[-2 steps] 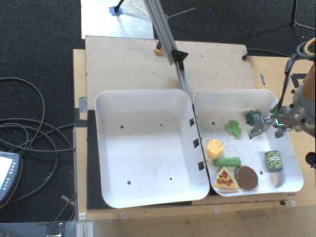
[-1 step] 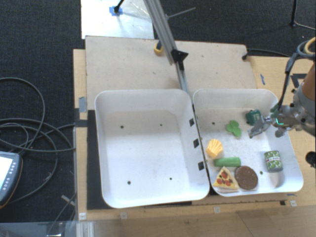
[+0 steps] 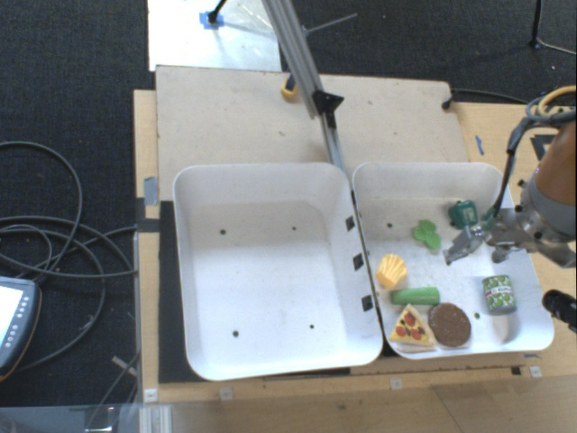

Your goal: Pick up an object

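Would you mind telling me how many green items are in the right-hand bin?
4: a dark green piece near the far wall, a leafy one, a cucumber-like stick, and a can. The arm may hide others.

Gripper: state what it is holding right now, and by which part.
Nothing is held. The gripper hangs open over the right bin, its fingers bare, between the green leafy toy and the green can.

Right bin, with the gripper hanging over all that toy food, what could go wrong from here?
1. The pizza slice, brown cookie and green cucumber lie close together, so a grasp there may nudge or catch a neighbour.
2. The can sits near the right bin's far wall, leaving little room.
3. The gripper hovers between the things, so it may come down on bare floor.
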`<state>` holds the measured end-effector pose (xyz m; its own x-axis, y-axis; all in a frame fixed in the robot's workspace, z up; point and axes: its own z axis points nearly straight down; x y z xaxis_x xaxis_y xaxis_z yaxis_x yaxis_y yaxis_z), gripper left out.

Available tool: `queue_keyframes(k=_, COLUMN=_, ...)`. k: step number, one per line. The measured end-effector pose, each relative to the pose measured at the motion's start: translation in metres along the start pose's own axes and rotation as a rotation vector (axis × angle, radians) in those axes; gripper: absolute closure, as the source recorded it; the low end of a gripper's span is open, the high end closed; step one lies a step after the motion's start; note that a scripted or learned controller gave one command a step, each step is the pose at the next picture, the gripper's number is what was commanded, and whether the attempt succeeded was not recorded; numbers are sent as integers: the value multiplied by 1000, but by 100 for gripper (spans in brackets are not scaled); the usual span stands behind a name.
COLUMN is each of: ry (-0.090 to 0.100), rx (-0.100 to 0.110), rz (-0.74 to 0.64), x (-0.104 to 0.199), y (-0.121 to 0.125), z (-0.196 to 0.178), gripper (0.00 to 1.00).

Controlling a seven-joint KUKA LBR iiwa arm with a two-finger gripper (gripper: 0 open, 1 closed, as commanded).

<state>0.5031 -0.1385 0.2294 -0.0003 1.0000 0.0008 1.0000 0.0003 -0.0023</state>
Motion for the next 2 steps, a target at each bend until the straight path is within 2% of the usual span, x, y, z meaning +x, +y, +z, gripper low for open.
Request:
queue_keyframes(k=1, ry=1, rx=2, rz=-1, x=4, y=9, z=55, gripper=0)
queue_keyframes(k=2, ry=1, rx=2, rz=0, x=-3, y=7, z=115, gripper=0)
